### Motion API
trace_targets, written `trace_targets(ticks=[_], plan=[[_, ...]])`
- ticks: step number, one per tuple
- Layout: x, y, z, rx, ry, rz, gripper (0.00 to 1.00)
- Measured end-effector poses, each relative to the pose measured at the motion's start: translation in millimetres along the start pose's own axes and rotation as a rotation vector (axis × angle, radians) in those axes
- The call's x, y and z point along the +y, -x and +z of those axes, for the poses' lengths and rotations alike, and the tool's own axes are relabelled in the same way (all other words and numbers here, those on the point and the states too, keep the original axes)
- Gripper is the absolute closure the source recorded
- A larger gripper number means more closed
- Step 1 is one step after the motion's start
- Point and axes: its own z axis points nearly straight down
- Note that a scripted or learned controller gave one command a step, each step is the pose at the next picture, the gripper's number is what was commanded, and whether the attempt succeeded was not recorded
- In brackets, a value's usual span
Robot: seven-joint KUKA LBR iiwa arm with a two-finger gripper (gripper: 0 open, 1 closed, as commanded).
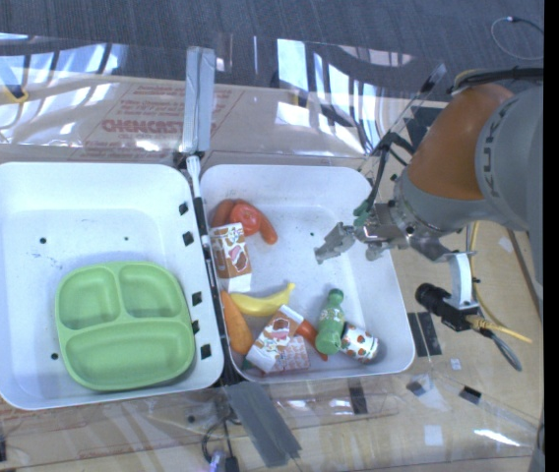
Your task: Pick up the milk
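Observation:
Two small cartons lie in the right bin (378, 180). A white and brown carton (230, 254) rests against the left wall, and a white and red carton (279, 345) lies on its side near the front; I cannot tell which is the milk. My gripper (331, 244) hangs over the right half of this bin, above bare floor. It is open with nothing between its fingers. It sits about a hand's width right of the brown carton and up-right of the red carton.
The right bin also holds a red pepper (250, 218), a banana (263, 300), a carrot (237, 327), a green bottle (330, 321) and a small red and white pack (359, 344). A green divided plate (122, 324) lies in the left bin (24, 205).

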Motion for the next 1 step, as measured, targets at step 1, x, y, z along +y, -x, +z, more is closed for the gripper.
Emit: trace_targets(ticks=[1], plan=[[0.9,-0.9,-6.4,0.001,-0.006,-0.007,1.00]])
